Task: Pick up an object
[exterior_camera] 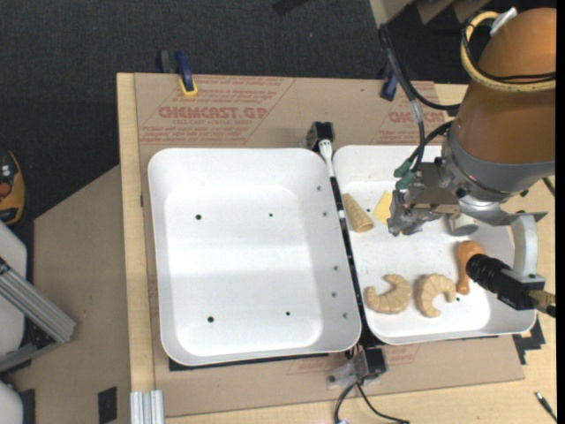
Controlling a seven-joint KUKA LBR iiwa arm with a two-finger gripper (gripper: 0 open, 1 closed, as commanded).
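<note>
Claw (404, 222) low over the far part of the right bin (415, 325), fingers pointing down; cannot tell whether spread or pressed together, nothing visibly pinched. Yellow piece (382, 206) just left of the claw, cone-shaped pastry (357, 213) further left by the bin's left wall. Two croissants (389, 294) (434, 292) side by side near the front edge; orange carrot-like piece (465, 265) to their right. Left bin (168, 263) alongside on the table (132, 193).
</note>
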